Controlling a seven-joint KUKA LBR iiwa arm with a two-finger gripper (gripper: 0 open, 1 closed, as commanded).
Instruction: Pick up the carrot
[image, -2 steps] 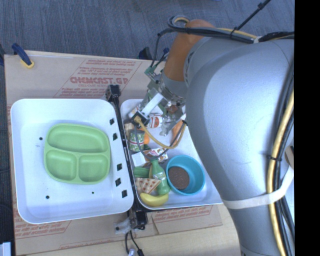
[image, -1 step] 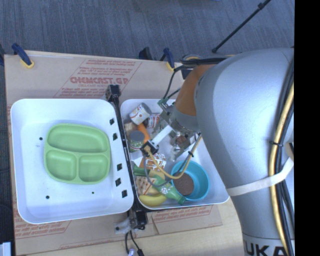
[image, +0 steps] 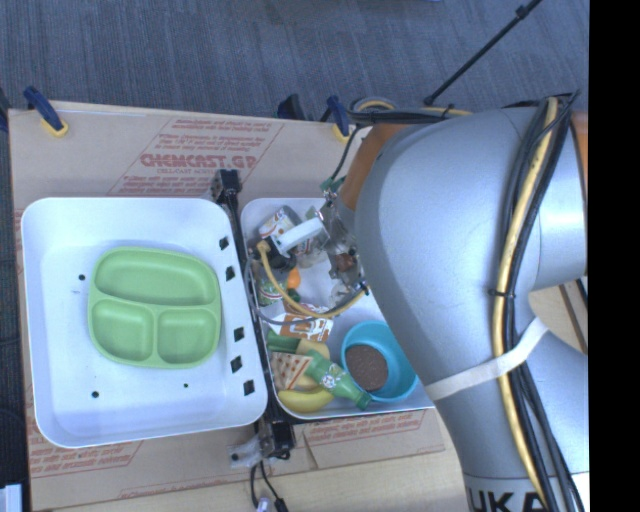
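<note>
While the grey arm (image: 470, 270) fills the right side of the frame, its wrist end reaches down into the upper part of the right bin (image: 252, 215), where the gripper (image: 318, 248) sits among a tangle of white and dark parts and a looping yellow cable (image: 300, 310). The clutter hides the tips, so I cannot tell whether the jaws are spread or pressed together, and nothing can be seen pinched between them.

A small orange piece that looks like the carrot (image: 293, 279) lies in the right bin, just below and left of the gripper, near the bin's left wall and within the curve of the cable. It is too small and crowded to say whether anything touches it.

Lower in the same bin, a yellow banana (image: 305, 400) lies along the bottom edge. Just above it rests a toast-like slice (image: 289, 371), and a green item (image: 336, 379) lies beside that. To their right stands a blue bowl (image: 385, 385) with a brown filling, partly under the arm.

The left bin (image: 50, 390) holds 1 green plate (image: 155, 305) with 3 compartments, lying flat near its centre. Both bins rest on cardboard (image: 120, 150) with red print covering the tabletop, with 2 blue clamps (image: 45, 110) on its upper edge.
</note>
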